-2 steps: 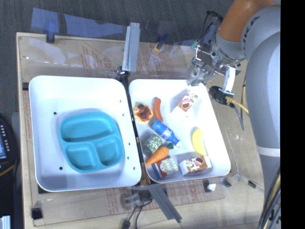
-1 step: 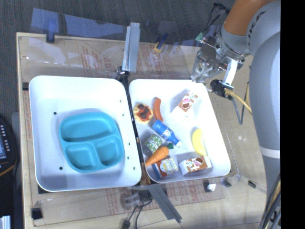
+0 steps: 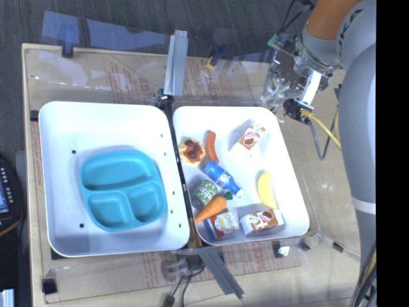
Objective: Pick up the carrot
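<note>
Blue tray – banana – sausage

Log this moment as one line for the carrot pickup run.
stage: approach | claw: above right white bin's far right corner | orange tapered carrot: lying in bin near front left, not held | blue divided tray: left bin

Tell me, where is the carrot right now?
In the camera view, the carrot lies in the right bin, near its front left corner, just below the green can and left of the small carton.
</note>
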You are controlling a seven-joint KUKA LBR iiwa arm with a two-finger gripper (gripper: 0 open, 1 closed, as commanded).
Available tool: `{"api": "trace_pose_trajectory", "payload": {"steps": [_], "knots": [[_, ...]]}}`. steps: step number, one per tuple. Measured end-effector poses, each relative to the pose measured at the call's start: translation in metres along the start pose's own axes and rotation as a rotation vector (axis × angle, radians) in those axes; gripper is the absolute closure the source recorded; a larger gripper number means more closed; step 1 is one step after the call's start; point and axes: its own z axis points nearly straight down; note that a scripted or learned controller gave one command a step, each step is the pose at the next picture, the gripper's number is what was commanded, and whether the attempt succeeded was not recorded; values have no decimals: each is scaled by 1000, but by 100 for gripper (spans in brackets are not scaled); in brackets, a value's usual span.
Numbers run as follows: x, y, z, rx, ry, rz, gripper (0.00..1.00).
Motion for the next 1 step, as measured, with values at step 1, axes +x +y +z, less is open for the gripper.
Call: {"api": "trace_pose_trajectory", "payload": {"steps": [1], "knots": [[1, -1, -14, 0, 0, 98, 100]]}}
